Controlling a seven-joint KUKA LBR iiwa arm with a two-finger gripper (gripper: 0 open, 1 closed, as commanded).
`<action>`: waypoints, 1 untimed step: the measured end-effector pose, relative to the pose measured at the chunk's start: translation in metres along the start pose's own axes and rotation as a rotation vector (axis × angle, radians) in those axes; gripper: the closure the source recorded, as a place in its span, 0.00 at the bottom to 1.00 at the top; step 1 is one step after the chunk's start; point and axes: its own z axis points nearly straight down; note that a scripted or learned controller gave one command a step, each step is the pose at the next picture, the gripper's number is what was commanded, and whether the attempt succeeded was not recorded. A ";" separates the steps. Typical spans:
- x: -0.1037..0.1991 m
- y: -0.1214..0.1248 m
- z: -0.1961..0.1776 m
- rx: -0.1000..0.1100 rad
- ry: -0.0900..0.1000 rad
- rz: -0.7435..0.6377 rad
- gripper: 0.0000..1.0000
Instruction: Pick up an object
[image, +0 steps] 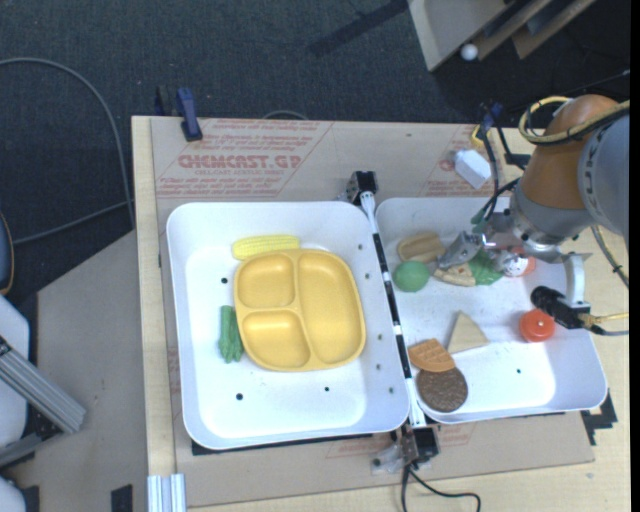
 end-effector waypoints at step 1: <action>-0.034 0.047 -0.053 0.015 0.024 -0.007 0.00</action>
